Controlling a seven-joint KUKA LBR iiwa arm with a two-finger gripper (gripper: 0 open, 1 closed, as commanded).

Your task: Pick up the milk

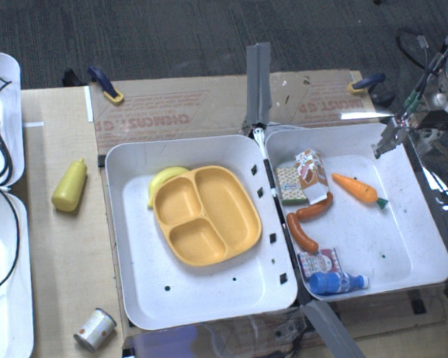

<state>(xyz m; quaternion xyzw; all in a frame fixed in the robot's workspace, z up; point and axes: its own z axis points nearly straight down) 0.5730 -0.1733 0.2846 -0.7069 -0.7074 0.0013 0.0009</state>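
The milk (310, 169) looks to be the small white and brown carton lying on its side at the back left of the right bin (415, 220). It rests against a green and white box (289, 184). My gripper (383, 145) hangs over the right bin's back right corner, well to the right of the carton and apart from it. Nothing shows in its grasp.
In the right bin also lie an orange carrot (355, 188), two sausages (313, 208) (303, 234), a red and white packet (319, 262) and a blue bottle (336, 283). The left bin (139, 283) holds a yellow divided plate (206, 214) and a banana (164, 177).
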